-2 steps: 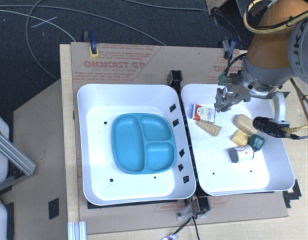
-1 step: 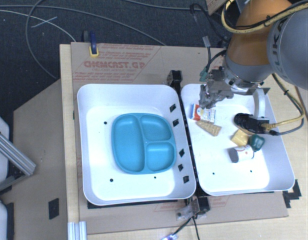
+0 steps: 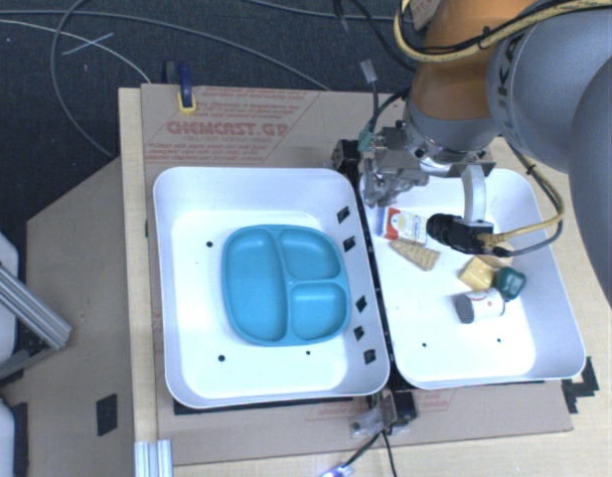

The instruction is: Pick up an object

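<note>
Two white bins sit side by side on the bench (image 3: 236, 127). The left bin (image 3: 172, 266) holds one thing, a blue plate (image 3: 286, 284) with three compartments, lying flat near the middle.

The right bin (image 3: 544, 316) holds six small things, as far as can be counted:
- One red and white packet (image 3: 405, 227) lies near the bin's upper left, just below the end effector.
- One tan wedge (image 3: 417, 256) lies just beneath the packet, touching it or nearly so.
- One yellow block (image 3: 476, 271) lies right of centre.
- One teal round piece (image 3: 511, 283) is pressed against the block's right side.
- One small grey piece (image 3: 465, 310) lies below the block.
- One white scrap (image 3: 491, 306) lies beside the grey piece. It seems to carry a touch of red, but it is too small to make out.

The one arm (image 3: 544, 58), grey with an orange band (image 3: 465, 38), reaches in from the right and is cut off at the top and right edges. Its end effector (image 3: 385, 189) hangs over the upper left corner of the right bin, close to the wall shared with the left bin. The metal parts there are crowded together, so I cannot tell whether it stands apart or together, and nothing can be seen clamped in it. The arm hides the far rim of the right bin.

One blue and yellow clamp (image 3: 187, 89) grips the bench's far edge.
</note>
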You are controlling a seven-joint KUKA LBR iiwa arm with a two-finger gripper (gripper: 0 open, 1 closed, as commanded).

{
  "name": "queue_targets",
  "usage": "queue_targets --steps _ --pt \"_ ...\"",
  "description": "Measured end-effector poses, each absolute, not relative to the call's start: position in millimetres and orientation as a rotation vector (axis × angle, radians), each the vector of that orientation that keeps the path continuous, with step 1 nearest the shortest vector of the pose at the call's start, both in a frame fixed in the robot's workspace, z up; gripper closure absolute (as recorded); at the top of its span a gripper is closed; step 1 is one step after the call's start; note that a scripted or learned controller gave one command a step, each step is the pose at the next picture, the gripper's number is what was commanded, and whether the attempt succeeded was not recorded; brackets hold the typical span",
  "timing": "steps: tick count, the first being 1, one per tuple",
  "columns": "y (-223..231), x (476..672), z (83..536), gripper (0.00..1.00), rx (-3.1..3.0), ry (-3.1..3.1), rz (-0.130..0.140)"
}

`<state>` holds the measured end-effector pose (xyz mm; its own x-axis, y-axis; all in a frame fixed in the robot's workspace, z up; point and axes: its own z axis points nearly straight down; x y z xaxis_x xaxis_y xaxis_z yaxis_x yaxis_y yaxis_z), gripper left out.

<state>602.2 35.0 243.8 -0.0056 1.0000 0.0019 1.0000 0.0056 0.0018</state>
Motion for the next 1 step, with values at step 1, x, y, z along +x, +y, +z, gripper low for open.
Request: queue_targets --steps 1 --pt "75.5 612.1 231.4 1.00 -2.216 -2.226 -0.002"
